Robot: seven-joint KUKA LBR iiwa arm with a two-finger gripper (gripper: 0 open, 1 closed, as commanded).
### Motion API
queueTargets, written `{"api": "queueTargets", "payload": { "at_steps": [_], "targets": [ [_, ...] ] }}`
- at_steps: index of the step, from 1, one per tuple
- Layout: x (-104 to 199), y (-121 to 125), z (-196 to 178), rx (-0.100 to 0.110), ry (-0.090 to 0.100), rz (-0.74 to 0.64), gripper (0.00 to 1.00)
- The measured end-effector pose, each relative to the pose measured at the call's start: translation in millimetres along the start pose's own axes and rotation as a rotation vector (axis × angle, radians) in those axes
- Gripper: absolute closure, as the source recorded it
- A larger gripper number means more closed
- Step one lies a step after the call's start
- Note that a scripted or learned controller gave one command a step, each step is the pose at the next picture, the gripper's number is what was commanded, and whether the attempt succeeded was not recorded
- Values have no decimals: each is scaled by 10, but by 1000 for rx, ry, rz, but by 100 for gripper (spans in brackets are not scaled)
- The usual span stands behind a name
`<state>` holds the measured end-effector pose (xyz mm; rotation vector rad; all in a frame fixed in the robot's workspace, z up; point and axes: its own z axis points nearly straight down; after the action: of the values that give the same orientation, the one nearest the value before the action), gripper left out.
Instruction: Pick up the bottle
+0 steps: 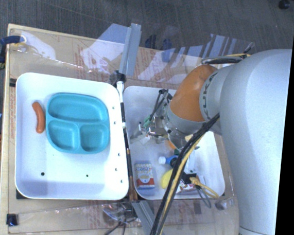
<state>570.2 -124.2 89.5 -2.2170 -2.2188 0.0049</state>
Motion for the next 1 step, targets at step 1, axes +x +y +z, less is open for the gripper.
{"api": "queueTargets", "payload": {
  "at_steps": [1],
  "targets": [
    [-376, -953, -424, 0, 1, 29, 0]
  ]
}}
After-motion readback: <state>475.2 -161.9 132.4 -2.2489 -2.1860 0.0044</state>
